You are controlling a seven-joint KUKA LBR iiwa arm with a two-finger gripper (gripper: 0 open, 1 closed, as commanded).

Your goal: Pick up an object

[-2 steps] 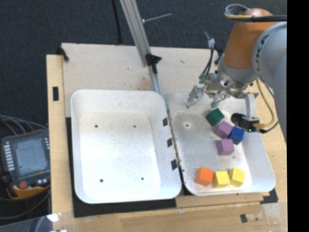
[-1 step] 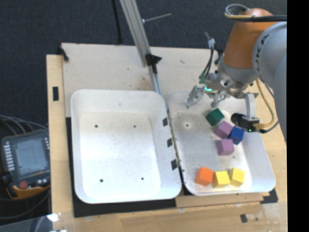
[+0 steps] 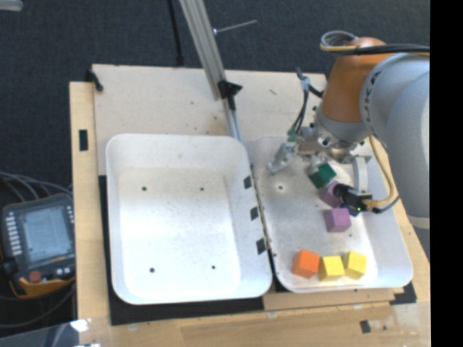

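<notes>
Green block (image 3: 323, 173) w/ flat faces | under gripper (image 3: 318, 166), finger state unclear | right bin (image 3: 394, 266) smooth white

My gripper (image 3: 318, 163) hangs over the right bin (image 3: 289, 215), just above a green block (image 3: 323, 174); purple (image 3: 337, 220), orange (image 3: 306, 263) and yellow blocks (image 3: 333, 267) lie nearer the front

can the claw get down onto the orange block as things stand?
Probably yes. The orange block sits at the near edge of the right bin, top face uncovered, nothing above it. The yellow block touches its right side, so that side is tight for the claw.
</notes>
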